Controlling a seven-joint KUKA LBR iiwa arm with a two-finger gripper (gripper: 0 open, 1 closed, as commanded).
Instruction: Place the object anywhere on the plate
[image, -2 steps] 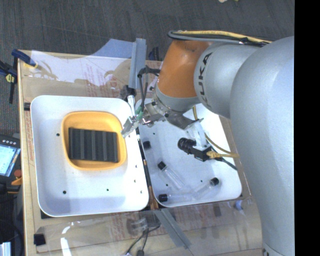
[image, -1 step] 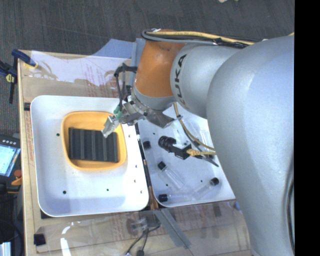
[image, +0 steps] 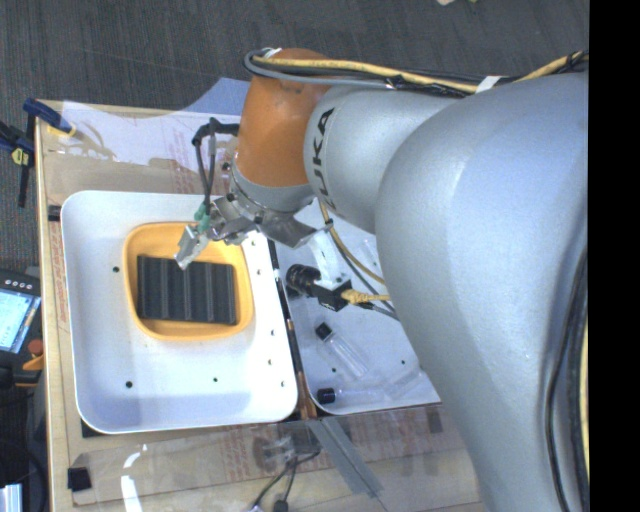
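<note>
Hand over the plate
Left bin (image: 150, 395) holds a yellow plate (image: 150, 245) with a dark ribbed centre; hand (image: 190, 243) grip unclear.

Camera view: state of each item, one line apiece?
Yellow plate with dark ribbed centre: lying flat in the left bin, nothing resting on it.
Left white bin: upright on the bench, holds the plate.
Right white bin: mostly hidden by the arm, small dark objects lying loose inside.
Gripper: above the plate's upper edge; grip unclear.
</note>
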